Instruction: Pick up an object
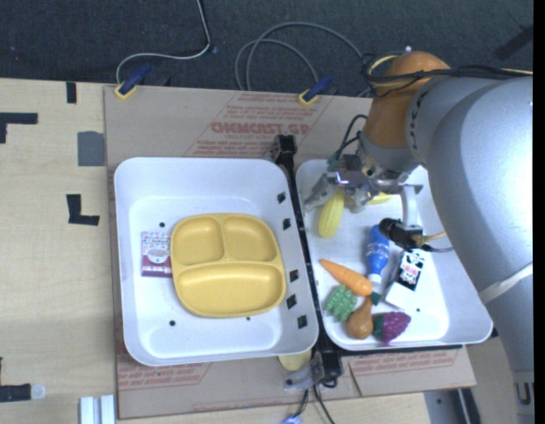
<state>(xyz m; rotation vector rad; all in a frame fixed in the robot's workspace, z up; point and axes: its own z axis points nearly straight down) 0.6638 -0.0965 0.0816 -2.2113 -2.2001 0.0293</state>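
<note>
Two shallow white bins sit side by side on the surface [51, 237], on a sheet of brown cardboard [246, 122]. The left bin [131, 193] holds a yellow divided plate [226, 265] with three compartments, lying flat near the middle, and a small red-and-white card [155, 253] just beside the plate's left edge.

The right bin [466, 321] holds a cluster of toy foods. A yellow corn cob [331, 216] lies near the bin's upper left, close to the divider between the bins. Below it an orange carrot [346, 276] lies at a slant, with a green leafy piece [340, 302] just under it, a brown pear-like piece [361, 319] beside that, and a purple bunch of grapes [391, 326] at the lower right of the group. A blue and white bottle [377, 253] lies between the carrot and a black-and-white item [408, 270].

The grey arm [475, 148] reaches in from the right, its orange band [397, 104] above the wrist. The end effector [345, 193] hangs over the upper part of the right bin, just above the corn cob. Its fingers spread apart, one toward the corn and the other to the right, and nothing sits between them.

Cables [272, 51] loop across the dark floor behind the surface.
</note>
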